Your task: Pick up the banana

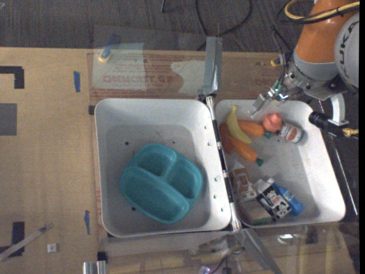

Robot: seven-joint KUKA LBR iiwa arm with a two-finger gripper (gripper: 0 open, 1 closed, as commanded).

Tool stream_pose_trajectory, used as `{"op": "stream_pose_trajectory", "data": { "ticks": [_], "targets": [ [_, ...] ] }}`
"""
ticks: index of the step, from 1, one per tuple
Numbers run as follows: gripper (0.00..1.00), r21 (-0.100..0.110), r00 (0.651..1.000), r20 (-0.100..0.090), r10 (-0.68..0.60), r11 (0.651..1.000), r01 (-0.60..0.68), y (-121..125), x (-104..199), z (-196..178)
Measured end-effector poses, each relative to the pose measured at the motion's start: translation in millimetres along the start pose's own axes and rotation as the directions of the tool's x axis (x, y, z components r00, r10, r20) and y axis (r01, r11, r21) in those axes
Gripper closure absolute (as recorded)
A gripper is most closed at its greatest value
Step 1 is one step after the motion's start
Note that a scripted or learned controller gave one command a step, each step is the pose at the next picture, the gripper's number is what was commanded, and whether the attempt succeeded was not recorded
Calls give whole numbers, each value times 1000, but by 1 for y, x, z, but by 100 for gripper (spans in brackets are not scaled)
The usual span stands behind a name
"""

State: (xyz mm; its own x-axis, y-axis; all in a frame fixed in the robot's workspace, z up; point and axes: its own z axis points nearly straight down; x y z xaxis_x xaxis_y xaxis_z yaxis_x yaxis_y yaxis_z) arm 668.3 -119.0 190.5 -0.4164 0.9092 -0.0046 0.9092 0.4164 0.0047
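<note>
Hand (272, 97) hovers right of banana (236, 125), apart

- Arm (328, 36): grey, orange band above the wrist, entering from the upper right of the camera view, angled down and leftward.
- Gripper (272, 96): two fingers, pointing down-left, nothing seen between them.

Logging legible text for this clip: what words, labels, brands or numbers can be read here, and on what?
"KUK": partial lettering on the arm at the right edge; the rest is cut off.
Reddish print on the clear sheet behind the left bin: too faint to read.
Carton and small bottle labels in the right bin: too small to read.
</note>
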Motion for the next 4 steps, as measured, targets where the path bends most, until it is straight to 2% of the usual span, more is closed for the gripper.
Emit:
{"op": "stream_pose_trajectory", "data": {
  "ticks": [1,2,3,4],
  "targets": [
    [0,15,976,-10,-217,976,217,3,15,102],
    [100,7,976,-2,-219,976,219,5,14,91],
    [100,0,950,-2,-312,950,312,-37,-25,55],
    [100,4,946,-8,-325,946,325,-38,-50,95]
  ]
}}
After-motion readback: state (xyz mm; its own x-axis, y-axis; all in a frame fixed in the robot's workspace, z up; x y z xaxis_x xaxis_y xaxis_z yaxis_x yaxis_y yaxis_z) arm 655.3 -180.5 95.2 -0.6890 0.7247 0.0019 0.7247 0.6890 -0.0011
